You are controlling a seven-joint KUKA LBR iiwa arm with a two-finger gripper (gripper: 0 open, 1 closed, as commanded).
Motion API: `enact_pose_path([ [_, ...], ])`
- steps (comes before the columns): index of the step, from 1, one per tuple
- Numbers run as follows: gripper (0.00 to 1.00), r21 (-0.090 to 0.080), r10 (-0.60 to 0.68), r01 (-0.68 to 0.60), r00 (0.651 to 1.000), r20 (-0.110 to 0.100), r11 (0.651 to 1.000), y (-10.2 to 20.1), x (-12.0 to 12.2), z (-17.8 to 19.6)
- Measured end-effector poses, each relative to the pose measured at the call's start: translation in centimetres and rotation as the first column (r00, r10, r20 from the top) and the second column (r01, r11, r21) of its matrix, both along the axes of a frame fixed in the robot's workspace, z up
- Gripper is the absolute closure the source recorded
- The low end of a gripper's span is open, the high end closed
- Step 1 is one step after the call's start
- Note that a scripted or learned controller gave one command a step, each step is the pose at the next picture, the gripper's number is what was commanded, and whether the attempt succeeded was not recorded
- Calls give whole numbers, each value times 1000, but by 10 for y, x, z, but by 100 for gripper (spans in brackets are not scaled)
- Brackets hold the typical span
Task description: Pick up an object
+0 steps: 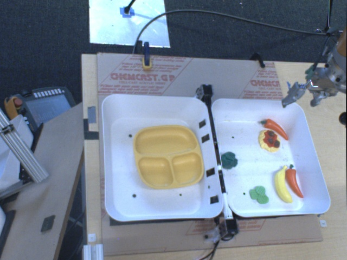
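Camera view: my gripper (pixel 303 93) hangs at the upper right, fingers spread and empty (clear of the bin (pixel 246 118)), leaving the carrot (pixel 275 128) reachable.

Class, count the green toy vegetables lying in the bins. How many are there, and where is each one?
2. One dark green piece lies in the right bin near the divider. A brighter green piece lies near that bin's front edge, left of the banana. None seems hidden.
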State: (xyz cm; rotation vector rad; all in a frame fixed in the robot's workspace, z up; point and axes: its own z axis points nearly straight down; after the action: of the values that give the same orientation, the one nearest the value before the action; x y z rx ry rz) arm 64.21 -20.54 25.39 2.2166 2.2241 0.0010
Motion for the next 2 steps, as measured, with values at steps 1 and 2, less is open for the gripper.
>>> enact_pose_path([
  [1, 0, -1, 3, -3, 1000, 1, 1000, 5, 6, -43],
  [2, 0, 0, 3, -3, 1000, 1, 1000, 14, 11, -96],
])
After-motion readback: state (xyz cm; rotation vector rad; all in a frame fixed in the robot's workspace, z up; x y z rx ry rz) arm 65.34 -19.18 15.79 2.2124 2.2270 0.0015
